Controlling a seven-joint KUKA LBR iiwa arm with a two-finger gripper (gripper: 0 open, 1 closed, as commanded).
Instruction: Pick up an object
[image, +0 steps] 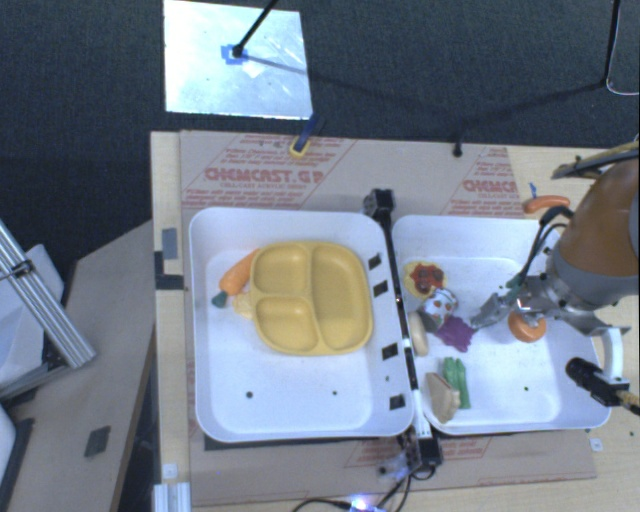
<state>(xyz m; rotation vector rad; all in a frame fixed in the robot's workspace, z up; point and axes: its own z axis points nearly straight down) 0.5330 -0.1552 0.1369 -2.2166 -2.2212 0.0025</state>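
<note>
My gripper (497, 306) hangs low over the middle of the right bin (500, 410), reaching in from the right under the grey arm with its orange band. Its tip is just right of a purple toy (456, 332) and a small silver and white object (437, 304). An orange round toy (527, 326) lies right beside the gripper on its right. I see nothing held in it. A red and yellow pizza-like toy (425, 275) lies further back left. A green toy (456, 377) and a tan sandwich-like piece (441, 395) lie near the front left corner.
The left bin (215, 400) holds a yellow divided plate (305, 297) with an orange carrot toy (235, 275) at its left edge. A black divider (395, 310) runs between the bins. A black part of the arm (590, 378) sticks out over the right bin's front right.
</note>
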